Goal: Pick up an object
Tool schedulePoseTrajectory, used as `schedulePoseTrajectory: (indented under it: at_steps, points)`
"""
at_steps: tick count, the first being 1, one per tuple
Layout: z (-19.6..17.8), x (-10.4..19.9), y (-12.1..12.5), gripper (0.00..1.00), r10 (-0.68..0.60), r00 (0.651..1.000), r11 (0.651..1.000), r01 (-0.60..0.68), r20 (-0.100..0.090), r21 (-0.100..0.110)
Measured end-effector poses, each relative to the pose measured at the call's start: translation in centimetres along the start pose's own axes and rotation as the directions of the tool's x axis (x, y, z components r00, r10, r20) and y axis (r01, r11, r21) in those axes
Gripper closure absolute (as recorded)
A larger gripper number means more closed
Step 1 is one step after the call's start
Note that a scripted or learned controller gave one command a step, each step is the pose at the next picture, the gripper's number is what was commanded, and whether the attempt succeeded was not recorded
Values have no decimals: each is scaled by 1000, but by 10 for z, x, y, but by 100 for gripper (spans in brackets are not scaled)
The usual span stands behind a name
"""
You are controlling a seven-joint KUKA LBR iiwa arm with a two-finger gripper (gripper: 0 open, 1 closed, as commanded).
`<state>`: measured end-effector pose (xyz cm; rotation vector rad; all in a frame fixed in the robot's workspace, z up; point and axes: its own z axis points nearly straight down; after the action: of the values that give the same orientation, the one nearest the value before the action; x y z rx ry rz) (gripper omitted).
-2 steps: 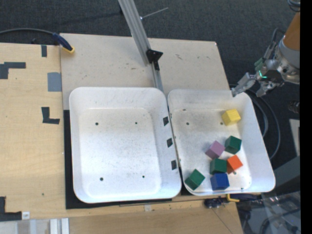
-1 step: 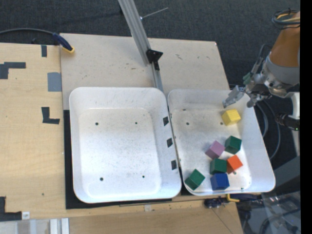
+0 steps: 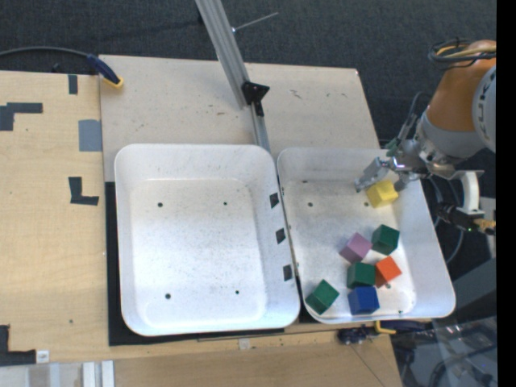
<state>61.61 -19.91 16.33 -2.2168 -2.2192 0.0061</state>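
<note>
Camera view: gripper sits over far part of right bin, fingers angled down-left. Yellow block lies right at fingertips, touching or nearly so; can't tell if it's between fingers or just below them. Finger spread not readable, so grasp vs. release: cannot tell.

Other blocks clustered nearer bin's front-right: purple block, green block, orange block, dark green block, blue block, another green block apart to left. Arm cut off at right edge; wrist detail blurred. Left bin alongside.
</note>
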Motion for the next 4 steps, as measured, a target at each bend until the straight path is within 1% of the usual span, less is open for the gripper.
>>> schedulePoseTrajectory:
  at_steps: [1,2,3,4]
  points:
    - [42,-6,3,0,-1,1000,1000,1,5,-15]
    - [33,-6,3,100,-2,1000,1000,2,6,-16]
    - [-10,-3,5,100,-1,1000,1000,1,2,-9]
    - [-66,-2,16,100,-1,1000,1000,1,3,-11]
